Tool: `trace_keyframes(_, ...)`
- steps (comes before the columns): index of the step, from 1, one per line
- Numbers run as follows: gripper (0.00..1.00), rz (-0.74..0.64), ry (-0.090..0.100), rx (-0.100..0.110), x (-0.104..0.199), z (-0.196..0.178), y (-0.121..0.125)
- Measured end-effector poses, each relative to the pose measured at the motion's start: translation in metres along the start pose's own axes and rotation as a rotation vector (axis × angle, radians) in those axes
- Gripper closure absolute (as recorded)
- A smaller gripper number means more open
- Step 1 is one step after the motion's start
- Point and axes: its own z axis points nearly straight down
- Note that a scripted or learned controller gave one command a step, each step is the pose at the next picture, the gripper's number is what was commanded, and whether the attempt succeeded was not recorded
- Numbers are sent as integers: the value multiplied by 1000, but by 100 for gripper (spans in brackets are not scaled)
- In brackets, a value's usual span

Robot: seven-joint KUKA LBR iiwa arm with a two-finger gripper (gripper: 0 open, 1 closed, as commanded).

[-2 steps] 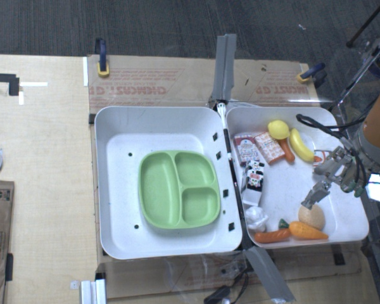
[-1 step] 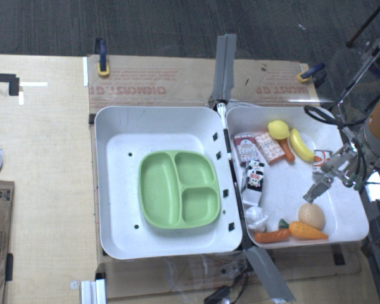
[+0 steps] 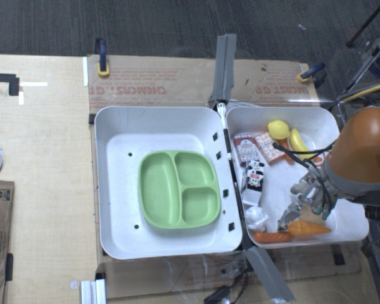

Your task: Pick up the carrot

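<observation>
Fingers [image 3: 285, 221] slightly apart, holding nothing, tips just above carrot [image 3: 309, 229] at right bin [image 3: 351, 236] front edge; wrist angled down-left.

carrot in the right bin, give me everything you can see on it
The carrot is orange, long and tapered, with a smooth toy-like look. It lies flat, roughly level across the view, at the near edge of the right bin, close to its front wall. A darker red-orange piece lies just to its left; whether they touch is unclear. The gripper hangs right over its left end; contact cannot be confirmed.
</observation>
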Motion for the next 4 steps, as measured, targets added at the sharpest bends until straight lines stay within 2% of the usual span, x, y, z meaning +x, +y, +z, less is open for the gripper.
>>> trace_keyframes(1,100,3,1,-1,0,-8,1)
trace_keyframes(2,100,108,9,5,9,-93,70)
trace_keyframes(3,100,-61,7,3,10,-118,56)
trace_keyframes(4,100,578,10,10,58,-93,82)
